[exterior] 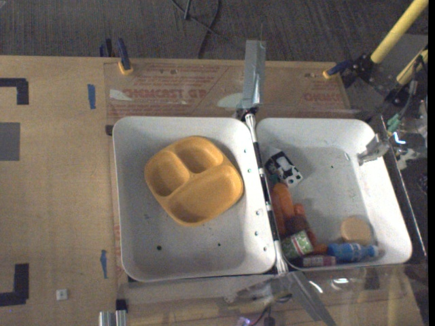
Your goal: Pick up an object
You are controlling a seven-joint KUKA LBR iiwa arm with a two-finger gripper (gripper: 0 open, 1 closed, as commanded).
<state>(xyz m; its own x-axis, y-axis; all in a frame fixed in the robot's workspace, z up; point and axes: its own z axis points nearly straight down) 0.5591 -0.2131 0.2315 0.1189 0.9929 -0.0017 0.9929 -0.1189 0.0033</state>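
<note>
One gripper (376,151) hangs at the right bin's (326,129) upper right corner; clenched or released, I cannot tell. Approach seems the step in hand; the tan disc (356,229), lying below it in that bin, looks the easiest target, needing a descent squarely over it.

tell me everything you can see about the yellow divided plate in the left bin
The yellow-orange divided plastic plate lies flat and right side up in the left shallow white bin, in its upper middle part and turned at a slant to the bin's sides. It has a rounded outline with soft corners and a smooth matte look. Raised ridges split it into three compartments: two smaller ones toward the far side and one large one nearer the camera. All three look empty. It touches only the bin floor, apart from every wall.
</note>
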